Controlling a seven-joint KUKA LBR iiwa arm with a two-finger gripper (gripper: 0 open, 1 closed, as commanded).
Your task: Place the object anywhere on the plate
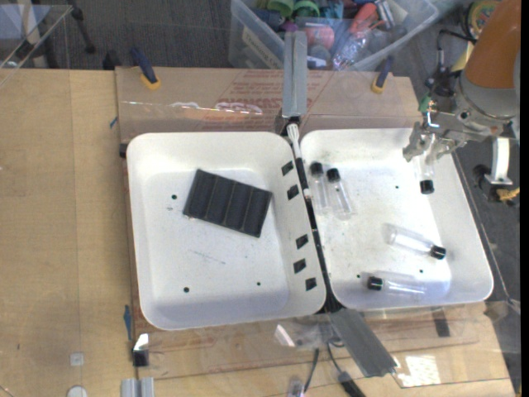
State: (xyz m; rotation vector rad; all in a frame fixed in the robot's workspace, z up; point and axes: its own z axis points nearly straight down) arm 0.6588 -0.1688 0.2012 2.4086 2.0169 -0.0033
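Vials, clear with black caps, lie scattered across the right bin (463, 246), and none of them is on the plate (227, 203). Nearest the gripper (426, 145) is a small black cap (426, 186) directly beneath it; a faint clear body may run up from that cap towards the tool, but it is too blurred to say whether anything is gripped. Whether the gripper is wide or closed cannot be told from this angle either. Further below it, towards the bin's near side, one vial (412, 241) lies slantwise, and beyond that another vial (395, 285) rests close to the near wall. Off to the view's left of the gripper, by the divider (307, 222), a pair of vials (328, 187) lies side by side, caps pointing to the back. The plate, dark and ribbed, sits well apart from the tool, across the divider in the left bin (165, 288), turned at a slight angle. The gripper hangs over the far right corner of the right bin, with the orange band (500, 44) above it. Behind both bins stands a clear tub (331, 11) of colourful items.
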